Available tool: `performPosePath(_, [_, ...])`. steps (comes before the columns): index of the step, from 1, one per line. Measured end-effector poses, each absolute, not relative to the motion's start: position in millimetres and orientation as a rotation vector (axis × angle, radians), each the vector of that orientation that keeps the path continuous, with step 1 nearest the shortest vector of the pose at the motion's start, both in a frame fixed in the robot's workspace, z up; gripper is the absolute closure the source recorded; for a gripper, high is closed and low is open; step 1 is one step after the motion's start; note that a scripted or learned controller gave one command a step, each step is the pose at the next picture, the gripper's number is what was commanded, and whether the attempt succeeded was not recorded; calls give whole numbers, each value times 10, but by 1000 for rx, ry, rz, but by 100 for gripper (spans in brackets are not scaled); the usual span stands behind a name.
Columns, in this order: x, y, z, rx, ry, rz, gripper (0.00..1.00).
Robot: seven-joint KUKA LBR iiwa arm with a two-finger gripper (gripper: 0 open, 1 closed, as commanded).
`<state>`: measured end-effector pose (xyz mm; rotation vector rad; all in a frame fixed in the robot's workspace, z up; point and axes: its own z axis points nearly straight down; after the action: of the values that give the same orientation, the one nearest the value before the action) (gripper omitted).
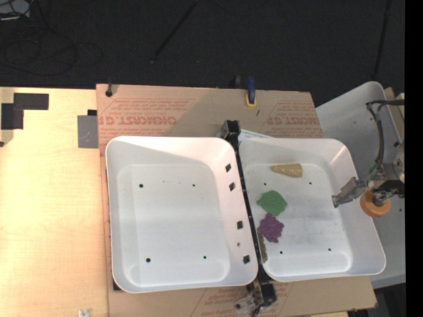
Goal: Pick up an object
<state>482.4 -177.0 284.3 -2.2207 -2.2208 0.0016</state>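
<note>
Three small objects lie in the right bin point(330, 263). A tan wedge-shaped piece point(287, 170) rests near the far wall. A green lump point(272, 202) sits left of centre, and a purple lump point(270, 227) lies just in front of it, close to the divider. My gripper point(345, 194) hangs at the bin's right rim, well to the right of all three objects and touching none. The orange band point(375, 207) of the wrist is just outside the rim.
The left bin point(125, 177) stands beside the right one, with a black clamp strip point(239, 203) joining them. Both rest on cardboard point(165, 114) over a wooden bench point(46, 203). Cables and white robot housing point(383, 131) stand at the right.
</note>
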Motion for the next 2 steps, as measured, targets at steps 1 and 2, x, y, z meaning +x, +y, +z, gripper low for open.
performPosePath(1, [4824, -1775, 2939, -2219, -2220, 3, 100])
performPosePath(2, [5493, -736, 2877, -2206, -2232, -4, 100])
